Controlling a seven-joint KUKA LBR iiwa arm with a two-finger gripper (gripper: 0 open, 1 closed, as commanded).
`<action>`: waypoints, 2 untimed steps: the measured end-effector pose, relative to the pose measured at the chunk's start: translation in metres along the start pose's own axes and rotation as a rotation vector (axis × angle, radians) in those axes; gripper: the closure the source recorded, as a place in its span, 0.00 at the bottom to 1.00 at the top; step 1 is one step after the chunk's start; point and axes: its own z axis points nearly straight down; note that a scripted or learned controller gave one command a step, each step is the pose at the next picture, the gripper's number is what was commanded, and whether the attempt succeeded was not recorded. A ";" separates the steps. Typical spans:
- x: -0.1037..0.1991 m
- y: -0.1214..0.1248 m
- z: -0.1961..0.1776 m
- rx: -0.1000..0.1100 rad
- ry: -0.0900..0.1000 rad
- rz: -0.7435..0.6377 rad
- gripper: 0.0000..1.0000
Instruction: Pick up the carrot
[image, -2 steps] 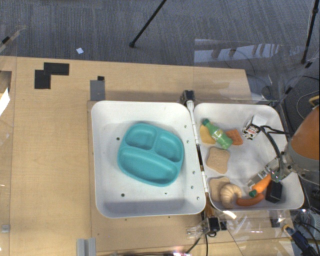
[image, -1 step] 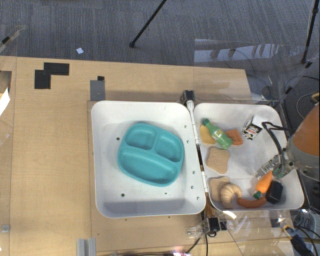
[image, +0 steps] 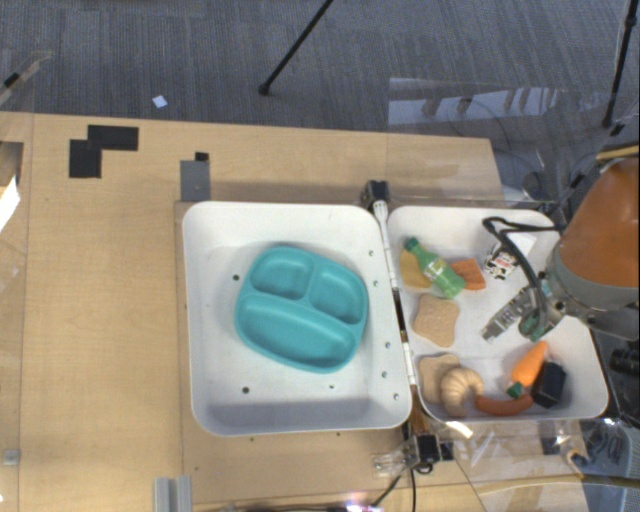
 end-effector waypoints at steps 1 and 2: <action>-0.001 -0.004 0.003 0.006 0.002 0.007 0.00; -0.038 -0.035 0.104 0.004 0.001 -0.257 0.00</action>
